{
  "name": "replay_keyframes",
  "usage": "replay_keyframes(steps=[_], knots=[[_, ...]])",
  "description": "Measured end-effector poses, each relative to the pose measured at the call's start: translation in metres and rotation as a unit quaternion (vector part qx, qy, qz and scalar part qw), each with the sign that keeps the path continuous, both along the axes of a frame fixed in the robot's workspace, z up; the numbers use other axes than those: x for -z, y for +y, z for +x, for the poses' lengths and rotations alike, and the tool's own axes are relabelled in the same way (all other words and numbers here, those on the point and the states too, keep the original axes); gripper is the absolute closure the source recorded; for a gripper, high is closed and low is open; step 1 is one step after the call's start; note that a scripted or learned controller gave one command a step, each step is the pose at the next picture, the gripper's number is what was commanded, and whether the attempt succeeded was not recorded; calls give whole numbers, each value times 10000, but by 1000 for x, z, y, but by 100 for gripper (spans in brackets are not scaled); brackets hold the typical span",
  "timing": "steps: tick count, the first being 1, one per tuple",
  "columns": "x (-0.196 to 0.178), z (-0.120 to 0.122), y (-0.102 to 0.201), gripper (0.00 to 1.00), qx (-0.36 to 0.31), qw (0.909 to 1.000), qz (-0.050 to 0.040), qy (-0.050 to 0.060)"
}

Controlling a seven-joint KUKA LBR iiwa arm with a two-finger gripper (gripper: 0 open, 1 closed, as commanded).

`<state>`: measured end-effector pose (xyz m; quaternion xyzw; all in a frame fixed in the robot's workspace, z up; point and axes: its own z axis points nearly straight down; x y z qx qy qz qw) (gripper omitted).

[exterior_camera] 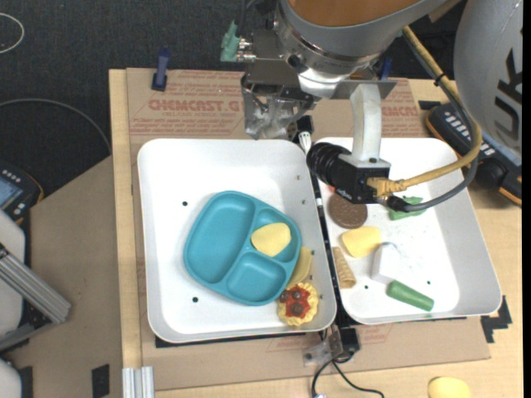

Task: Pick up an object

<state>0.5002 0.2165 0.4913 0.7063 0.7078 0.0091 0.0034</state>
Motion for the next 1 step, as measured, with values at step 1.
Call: replay_keyframes(steps=[1], knots=[[-1,-1,1,100,-11,10000,-33,69]])
